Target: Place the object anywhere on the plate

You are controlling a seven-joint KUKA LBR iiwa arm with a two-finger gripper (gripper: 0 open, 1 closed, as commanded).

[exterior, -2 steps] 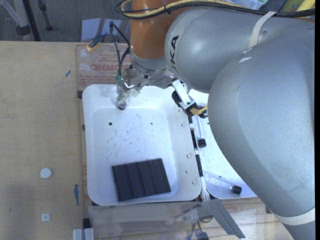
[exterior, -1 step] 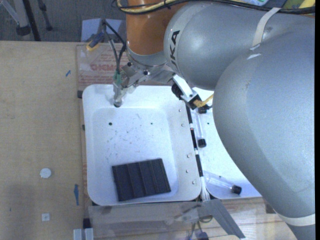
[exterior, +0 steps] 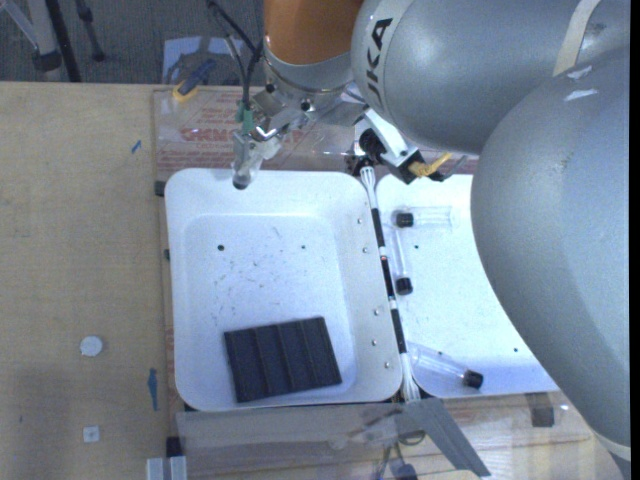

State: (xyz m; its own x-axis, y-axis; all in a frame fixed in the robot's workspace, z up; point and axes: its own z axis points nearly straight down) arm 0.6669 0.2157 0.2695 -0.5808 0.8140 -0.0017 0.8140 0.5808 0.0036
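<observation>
A dark grey ribbed slab point(exterior: 283, 358) lies flat in the near part of the left bin point(exterior: 190, 268), turned slightly askew to the bin's walls and close to its front rim, with nothing on top of it. The floor of that bin around the slab is flecked with small dark marks. Well apart from the slab, at the bin's far left corner, the gripper point(exterior: 241, 176) hangs over the rim, its fingers drawn together into one narrow dark tip with nothing visible between them. Black cables point(exterior: 225, 28) loop beside the wrist, just under the orange band point(exterior: 305, 13). The grey arm point(exterior: 480, 58) sweeps in from the right and covers much of the right bin point(exterior: 450, 298). In the part of that bin left showing lie three clear tubes with black caps: one point(exterior: 420, 219) near the far edge, one point(exterior: 398, 268) against the wall shared with the left bin, and one point(exterior: 445, 370) near the front edge. Both bins sit side by side, touching, on a pale wooden bench point(exterior: 70, 218), where a small white disc point(exterior: 91, 346) rests well to the left of the bins.
</observation>
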